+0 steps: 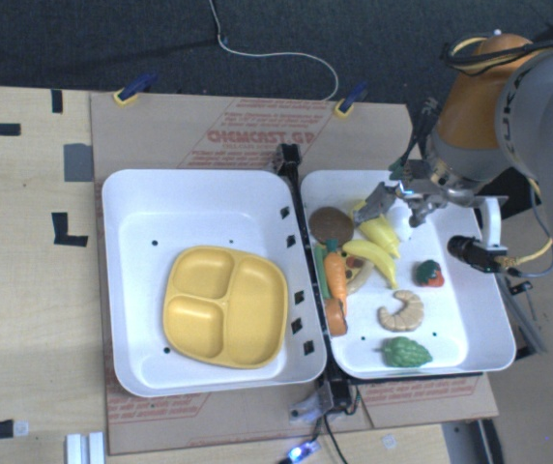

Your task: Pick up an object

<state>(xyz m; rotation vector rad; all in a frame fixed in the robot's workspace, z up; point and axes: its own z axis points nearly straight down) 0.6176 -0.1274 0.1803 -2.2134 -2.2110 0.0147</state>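
Leftmost, a yellow tray [226, 305] lies in the left bin [131, 201]. The right bin [470, 341] holds a brown disc [332, 224], carrot [335, 280], bananas [377, 243], croissant [403, 310], broccoli [406, 353] and strawberry [430, 274]. Above the bananas hangs the gripper [399, 207], fingers spread, grasping nothing.

Gripper [399, 204] open above bananas [377, 244] in right bin [480, 341], yellow tray [225, 305] in left bin [136, 220]

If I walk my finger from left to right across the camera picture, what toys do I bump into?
Yellow divided plate → carrot → croissant → strawberry. The brown round toy, the bananas and the green toy overlap these across, so I left them out.
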